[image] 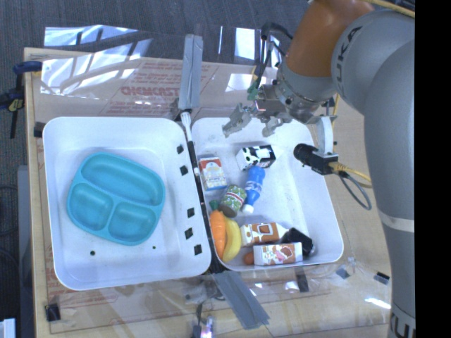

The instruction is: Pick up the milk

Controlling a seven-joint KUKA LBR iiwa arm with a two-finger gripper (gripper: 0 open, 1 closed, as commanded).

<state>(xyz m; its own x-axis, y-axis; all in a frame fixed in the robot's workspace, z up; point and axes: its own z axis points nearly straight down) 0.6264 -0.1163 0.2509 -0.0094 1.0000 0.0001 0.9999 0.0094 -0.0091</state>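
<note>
Grey and large at the right of the frame, the arm [384,83] reaches in with its orange band at the top. Its gripper [255,123] hangs over the upper part of the right bin [320,210], fingers spread wide with nothing between them. Just below it lies the milk [256,155], a small black-and-white cow-patterned carton, apart from the fingers. Under the milk a blue bottle [252,186] lies tilted, and a small red-and-white carton [212,173] sits to their left near the bin's wall. Lower in the bin a carrot [219,234] and banana [232,236] lie side by side, with a juice box [277,254] at the bottom. In the left bin [63,259] rests a blue divided plate [116,198].
</note>
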